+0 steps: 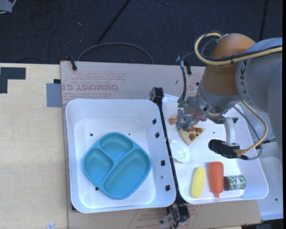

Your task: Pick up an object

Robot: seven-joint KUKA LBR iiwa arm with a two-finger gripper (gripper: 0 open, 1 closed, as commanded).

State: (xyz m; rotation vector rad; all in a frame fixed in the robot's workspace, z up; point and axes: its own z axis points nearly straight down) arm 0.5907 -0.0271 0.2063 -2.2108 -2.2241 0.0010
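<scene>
My gripper (185, 123) reaches down into the upper left part of the right bin (257, 187), directly over a pizza slice (191, 135) with red toppings. A small orange piece (172, 121) lies just left of the fingers. I see nothing lifted between them. Lower in that bin lie a white fried-egg shape (180, 153), a yellow corn cob (198, 182), an orange bottle (216, 177) and a small green-labelled can (234, 182) on its side.
The left bin (76, 113) holds a blue divided plate (116, 164). A black divider (163, 142) runs between the two bins. The arm's grey body and orange band hang above the right bin's far side.
</scene>
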